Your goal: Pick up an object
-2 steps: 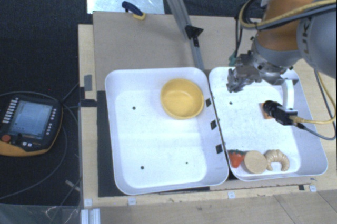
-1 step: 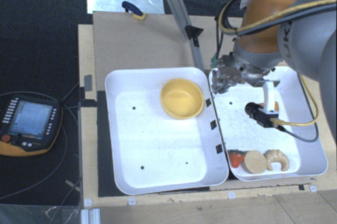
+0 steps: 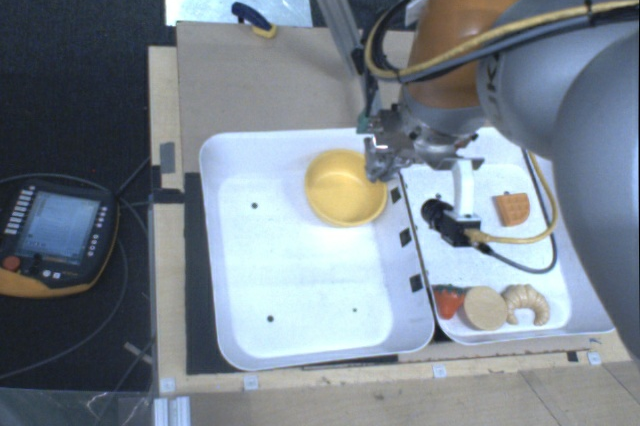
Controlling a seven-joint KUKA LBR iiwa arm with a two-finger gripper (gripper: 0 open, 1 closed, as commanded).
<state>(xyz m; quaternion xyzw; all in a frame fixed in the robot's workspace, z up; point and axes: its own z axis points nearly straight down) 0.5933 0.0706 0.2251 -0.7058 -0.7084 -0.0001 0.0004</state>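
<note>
Yellow bowl (image 3: 345,187), round and shallow, sits beneath the hand (image 3: 380,164); its grip cannot be told.

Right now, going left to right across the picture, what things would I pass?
Handheld screen on the floor → yellow bowl in the left bin → tomato → round wooden disc → croissant in the right bin.

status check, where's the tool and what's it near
Tool low over the yellow bowl's right rim, left bin. Bowl upright, grip unconfirmed. Croissant, round wooden block, orange piece in right bin, clear of the tool.
</note>
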